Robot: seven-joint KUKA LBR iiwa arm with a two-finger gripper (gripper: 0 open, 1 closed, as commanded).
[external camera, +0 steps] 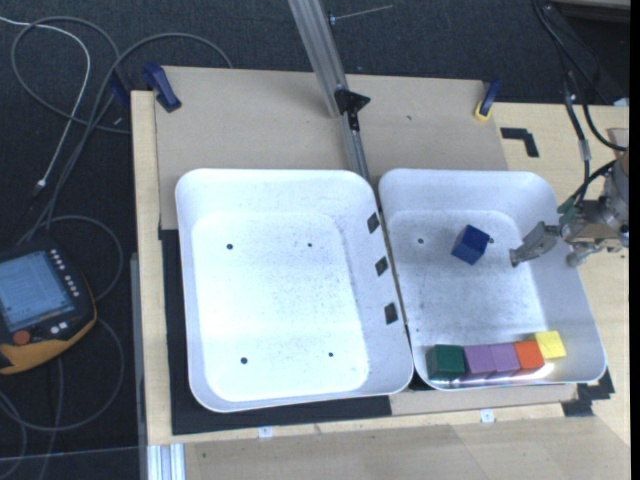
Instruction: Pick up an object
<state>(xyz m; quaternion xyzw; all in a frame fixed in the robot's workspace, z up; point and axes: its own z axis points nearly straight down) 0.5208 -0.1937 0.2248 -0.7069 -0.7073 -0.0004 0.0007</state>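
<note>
Gripper (548, 246) sits at the right rim of the right bin (440, 183), entering from the right edge. Two fingers visible, spread apart, nothing between them: released, empty. The nearer fingertip (524, 253) points left toward the bin floor; how high the gripper sits above the floor is hard to judge from this slanted view.

Blue cube (471, 244) lies just left of the gripper, near but apart from the fingertip, alone on the upper part of the bin floor and slightly rotated.

Along the bin's near wall, a row packed side by side: green block (447, 359), purple blocks (490, 357), orange block (528, 353), yellow block (551, 344). Left bin (200, 193) sits beside it.

Step in hand: approach, pre-grasp. Nothing lifted yet. The blue cube looks the likeliest target, being closest and free on all sides. Next move calls for shifting left until the fingers straddle the cube, turning the wrist to match its rotated faces, descending, then closing.
</note>
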